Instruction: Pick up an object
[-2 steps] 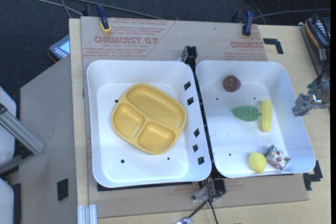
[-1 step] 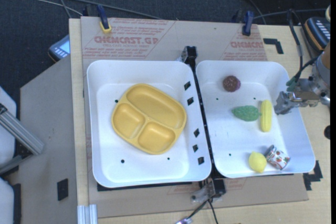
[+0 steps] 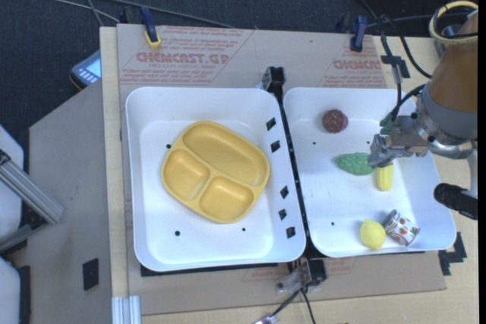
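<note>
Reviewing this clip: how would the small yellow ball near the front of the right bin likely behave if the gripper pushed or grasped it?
The yellow ball looks round, so a nudge would probably roll it. Its smooth curve may slip from the fingers. It lies beside a crumpled wrapper, which might shift too.

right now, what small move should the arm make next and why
Probably a short descent. The pincer sits over the right bin, at the green object beside the small yellow piece, and nothing shows between its tips, so lowering onto one of them looks like the next step.

Bright even light, soft shadows, slightly grainy
</note>
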Tool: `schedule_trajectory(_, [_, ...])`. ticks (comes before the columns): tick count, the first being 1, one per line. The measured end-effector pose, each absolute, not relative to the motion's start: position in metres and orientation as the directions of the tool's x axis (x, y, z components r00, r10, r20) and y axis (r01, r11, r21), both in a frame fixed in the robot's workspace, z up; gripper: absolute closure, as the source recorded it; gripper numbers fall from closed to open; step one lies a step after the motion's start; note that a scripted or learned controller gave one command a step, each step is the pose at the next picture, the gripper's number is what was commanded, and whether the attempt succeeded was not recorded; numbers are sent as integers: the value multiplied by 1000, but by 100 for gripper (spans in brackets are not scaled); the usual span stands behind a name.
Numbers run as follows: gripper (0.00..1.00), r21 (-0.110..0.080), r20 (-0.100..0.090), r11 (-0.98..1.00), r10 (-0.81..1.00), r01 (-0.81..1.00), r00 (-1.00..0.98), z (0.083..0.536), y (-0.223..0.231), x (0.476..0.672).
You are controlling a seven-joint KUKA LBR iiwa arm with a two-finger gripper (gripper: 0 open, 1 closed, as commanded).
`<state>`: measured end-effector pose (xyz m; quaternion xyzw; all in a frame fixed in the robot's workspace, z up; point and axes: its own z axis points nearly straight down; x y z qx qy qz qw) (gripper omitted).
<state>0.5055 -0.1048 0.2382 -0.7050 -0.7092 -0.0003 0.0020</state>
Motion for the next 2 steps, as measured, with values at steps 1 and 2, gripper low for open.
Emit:
schedule_trajectory(1, [100, -3, 4, 6, 1000, 1000, -6, 230, -52, 499])
schedule_trajectory(2, [100, -3, 3, 6, 1000, 1000, -6, 220, -2, 499])
